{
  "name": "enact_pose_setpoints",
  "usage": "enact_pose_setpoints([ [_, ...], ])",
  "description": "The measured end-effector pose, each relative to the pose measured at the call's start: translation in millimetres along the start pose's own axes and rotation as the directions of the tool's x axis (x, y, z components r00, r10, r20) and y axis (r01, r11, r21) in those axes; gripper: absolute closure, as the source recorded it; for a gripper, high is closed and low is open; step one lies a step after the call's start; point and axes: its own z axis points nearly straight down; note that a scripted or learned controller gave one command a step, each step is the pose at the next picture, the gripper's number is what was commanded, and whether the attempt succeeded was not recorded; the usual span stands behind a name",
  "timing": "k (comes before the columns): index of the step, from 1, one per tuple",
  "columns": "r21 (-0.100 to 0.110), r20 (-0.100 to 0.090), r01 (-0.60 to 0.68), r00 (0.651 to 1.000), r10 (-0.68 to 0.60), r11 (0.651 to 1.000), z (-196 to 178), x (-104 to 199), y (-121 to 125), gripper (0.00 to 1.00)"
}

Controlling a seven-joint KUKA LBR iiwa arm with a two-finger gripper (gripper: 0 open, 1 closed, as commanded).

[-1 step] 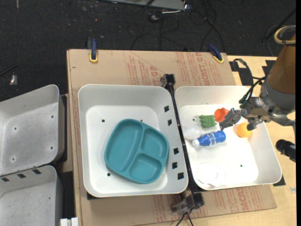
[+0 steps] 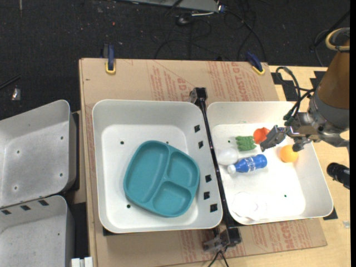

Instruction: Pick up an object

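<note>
Hovered: dark claw (image 2: 280,136) over right white bin (image 2: 311,204), near small orange ball (image 2: 288,154); seemingly nothing lifted; finger state unclear.

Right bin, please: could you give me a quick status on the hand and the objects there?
Hand low over right bin, nothing seen held. Orange ball, blue bottle, green piece and red piece lying loose. Teal tray in left bin, out of the way.

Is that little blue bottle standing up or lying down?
Lying down: the blue bottle rests on its side on the right bin floor, its pale end pointing left.
</note>
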Motion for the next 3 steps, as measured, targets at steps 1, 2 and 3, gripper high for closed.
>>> enact_pose_setpoints([
  [1, 0.006, -0.001, -0.002, 1.000, 0.002, 1.000, 64.4, 1.6, -1.6, 0.00],
  [2, 0.007, -0.002, -0.003, 1.000, 0.003, 1.000, 123.0, 2.4, -12.2, 0.00],
  [3, 0.005, -0.001, -0.003, 1.000, 0.003, 1.000, 176.9, 3.1, -13.4, 0.00],
])
